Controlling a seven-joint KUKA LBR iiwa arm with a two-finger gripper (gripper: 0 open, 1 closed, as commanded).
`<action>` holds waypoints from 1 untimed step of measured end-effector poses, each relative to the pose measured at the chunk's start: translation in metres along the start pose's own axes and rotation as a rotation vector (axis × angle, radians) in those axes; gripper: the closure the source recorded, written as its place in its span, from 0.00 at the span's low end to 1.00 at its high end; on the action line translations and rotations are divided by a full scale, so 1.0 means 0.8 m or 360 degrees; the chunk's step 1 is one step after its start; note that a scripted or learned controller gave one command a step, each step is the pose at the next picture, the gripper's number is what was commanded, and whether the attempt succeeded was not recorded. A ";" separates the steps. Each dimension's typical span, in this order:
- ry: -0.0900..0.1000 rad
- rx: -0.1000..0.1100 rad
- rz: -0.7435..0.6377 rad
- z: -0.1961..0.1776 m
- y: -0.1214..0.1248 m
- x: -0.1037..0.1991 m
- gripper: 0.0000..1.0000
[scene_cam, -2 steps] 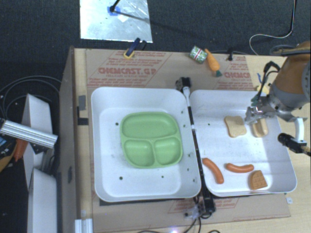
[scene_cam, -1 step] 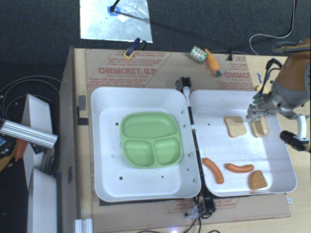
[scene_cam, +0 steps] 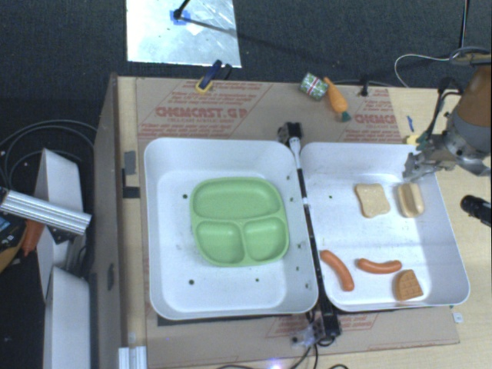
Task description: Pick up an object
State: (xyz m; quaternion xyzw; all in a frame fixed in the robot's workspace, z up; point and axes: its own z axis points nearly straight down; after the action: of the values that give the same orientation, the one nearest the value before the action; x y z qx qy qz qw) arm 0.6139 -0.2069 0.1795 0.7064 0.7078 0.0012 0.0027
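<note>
**Food pieces in the right bin, tool at its far right edge**

Nearest the camera, along the right bin's [scene_cam: 453,283] front edge, lie a brown toast-like piece [scene_cam: 407,285], an orange sausage [scene_cam: 379,266] just left of it, and a second sausage [scene_cam: 337,270] set at a slant near the divider between the bins. Further back in the same bin sit a pale slice of bread [scene_cam: 373,201] and, just to its right, a tan bun-shaped piece [scene_cam: 410,200]; the two are close but apart.

The tool [scene_cam: 421,164] hangs at the bin's far right rim, just above the bun-shaped piece, with nothing visibly between its fingers. The view there is small and blurred, so I cannot tell whether the fingers stand wide or narrow. The grey arm [scene_cam: 470,125] comes in from the right.

The left bin [scene_cam: 165,206] holds a green three-compartment tray [scene_cam: 239,220], lying flat near its middle.

On the tabletop [scene_cam: 254,102] behind the bins rest a toy carrot [scene_cam: 337,98] and a small green can [scene_cam: 313,85], apparently touching.
</note>
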 end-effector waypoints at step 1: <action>0.0004 0.0002 -0.0005 -0.038 0.002 0.052 1.00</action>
State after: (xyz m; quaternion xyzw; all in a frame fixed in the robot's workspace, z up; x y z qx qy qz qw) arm 0.6152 -0.1649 0.2101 0.7052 0.7090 0.0015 0.0014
